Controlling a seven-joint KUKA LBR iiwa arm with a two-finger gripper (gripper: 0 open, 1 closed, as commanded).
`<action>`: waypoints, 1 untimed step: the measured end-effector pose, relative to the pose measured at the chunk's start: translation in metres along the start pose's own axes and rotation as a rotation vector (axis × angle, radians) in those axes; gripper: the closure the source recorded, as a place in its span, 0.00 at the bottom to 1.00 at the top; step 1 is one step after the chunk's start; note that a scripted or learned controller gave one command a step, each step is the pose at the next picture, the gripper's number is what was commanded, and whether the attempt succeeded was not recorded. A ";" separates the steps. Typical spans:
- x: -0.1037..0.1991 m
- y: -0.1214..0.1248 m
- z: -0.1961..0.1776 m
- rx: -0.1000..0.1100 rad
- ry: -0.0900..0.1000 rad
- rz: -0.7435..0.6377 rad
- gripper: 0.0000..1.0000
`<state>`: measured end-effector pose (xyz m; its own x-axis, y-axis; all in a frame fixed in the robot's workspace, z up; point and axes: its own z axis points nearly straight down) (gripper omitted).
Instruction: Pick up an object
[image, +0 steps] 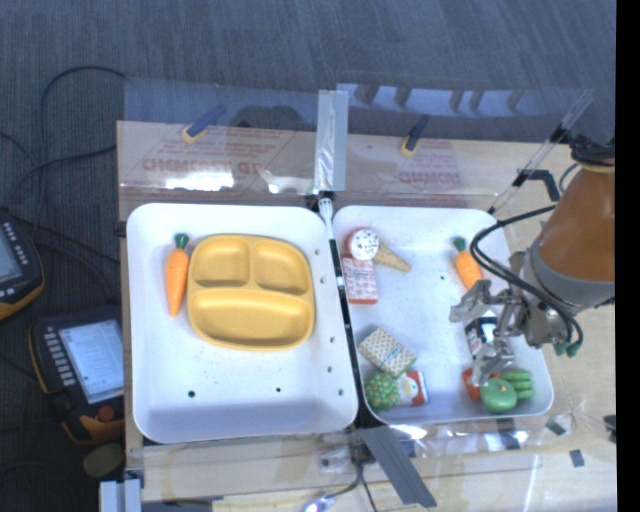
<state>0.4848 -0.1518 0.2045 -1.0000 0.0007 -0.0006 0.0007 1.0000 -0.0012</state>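
Your arm reaches in from the right, its orange band above the wrist hanging over the right bin. The tool sits low over that bin's right side, near the front corner. You cannot tell from this angle how wide it stands, and nothing can be made out between its tips.

Just below the tool, in the front right corner of the right bin, lies a green toy vegetable with a small red piece touching its left side. A small carrot lies tilted behind the tool, near the bin's right wall. Any of these could be the object you are after, and all of them rest on the bin floor.

Further left in the same bin, an ice-cream cone toy lies at the back, with a red and white packet just in front of it. Toward the front you have a checkered block, a green broccoli-like piece and a red and white carton side by side.

The left bin holds a yellow divided plate and a larger carrot lying just beside the plate's left edge. Both bins sit side by side on the tabletop.
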 end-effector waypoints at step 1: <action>-0.022 -0.035 0.077 0.000 0.001 -0.009 0.00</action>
<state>0.5065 -0.1874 0.1271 -1.0000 -0.0087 0.0007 -0.0087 1.0000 -0.0015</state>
